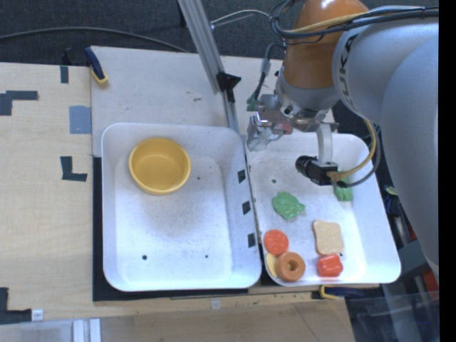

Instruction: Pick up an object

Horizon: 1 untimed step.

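Hovering at the back of the right bin (370,262), your end effector (258,138) sits well behind the green toy (288,205) — whether it's apart or together, you cannot tell.

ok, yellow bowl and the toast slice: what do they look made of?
Yellow bowl: probably moulded plastic, with uniform colour, a smooth matte-satin surface and a thick rounded rim. Toast slice: toy food, likely plastic or rubber, with a flat tan face, a darker crust edge and no crumb texture. Which of the two can't be told at this resolution.
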Available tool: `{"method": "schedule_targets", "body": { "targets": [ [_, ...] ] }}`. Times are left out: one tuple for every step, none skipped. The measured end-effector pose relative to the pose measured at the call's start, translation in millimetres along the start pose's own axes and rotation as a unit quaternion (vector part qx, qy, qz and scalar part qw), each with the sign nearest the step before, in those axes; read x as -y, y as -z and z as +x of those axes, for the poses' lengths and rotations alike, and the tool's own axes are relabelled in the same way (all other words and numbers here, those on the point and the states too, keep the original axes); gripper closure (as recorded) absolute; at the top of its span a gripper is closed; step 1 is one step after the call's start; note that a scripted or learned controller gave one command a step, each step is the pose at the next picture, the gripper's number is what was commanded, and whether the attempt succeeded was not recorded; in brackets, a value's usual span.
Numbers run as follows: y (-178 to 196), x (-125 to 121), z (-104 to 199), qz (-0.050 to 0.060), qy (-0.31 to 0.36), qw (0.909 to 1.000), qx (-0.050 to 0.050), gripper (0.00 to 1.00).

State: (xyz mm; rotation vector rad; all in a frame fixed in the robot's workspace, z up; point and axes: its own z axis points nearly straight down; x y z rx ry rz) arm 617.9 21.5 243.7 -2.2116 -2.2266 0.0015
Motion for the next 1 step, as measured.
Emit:
{"method": "schedule_targets", "body": {
  "targets": [
    [1.3,3.4,52.7,-0.001,0.0,1.0,0.0,1.0]
  ]
}}
